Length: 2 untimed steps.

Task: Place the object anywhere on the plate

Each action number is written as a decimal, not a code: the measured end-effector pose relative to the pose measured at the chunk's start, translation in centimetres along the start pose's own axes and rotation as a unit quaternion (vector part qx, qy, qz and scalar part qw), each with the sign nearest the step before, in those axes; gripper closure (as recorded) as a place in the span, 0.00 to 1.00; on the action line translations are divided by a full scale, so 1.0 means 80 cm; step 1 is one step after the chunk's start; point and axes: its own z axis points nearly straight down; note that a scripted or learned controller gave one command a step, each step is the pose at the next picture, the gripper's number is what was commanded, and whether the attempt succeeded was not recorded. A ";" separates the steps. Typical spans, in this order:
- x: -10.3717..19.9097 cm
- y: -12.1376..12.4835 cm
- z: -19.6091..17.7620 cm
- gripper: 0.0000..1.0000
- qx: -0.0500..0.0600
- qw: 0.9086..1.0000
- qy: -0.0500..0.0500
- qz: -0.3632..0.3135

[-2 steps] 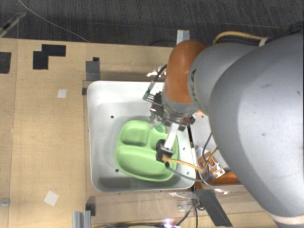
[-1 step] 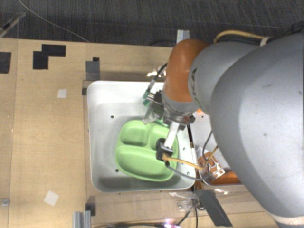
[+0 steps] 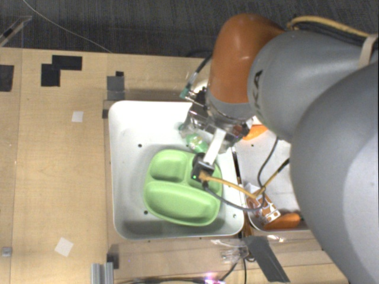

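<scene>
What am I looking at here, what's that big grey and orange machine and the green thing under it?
That is a robot arm, seen by one camera fixed above a bench, looking down at a slant. The arm comes in from the right. Its gripper hangs over the far right edge of a green plate with two sections, which lies in a shallow white bin. A second bin, mostly hidden by the arm, holds an orange thing. Whether the gripper holds anything cannot be told.

Even, soft overhead light; nearby arm (image 3: 308, 99) looms blurred.
</scene>
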 end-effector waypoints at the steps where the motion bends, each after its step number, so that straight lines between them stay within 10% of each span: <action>1: -0.065 0.075 -0.220 0.00 -0.003 0.981 0.000 -0.195; 2: -0.059 0.073 -0.229 1.00 -0.001 0.980 -0.001 -0.201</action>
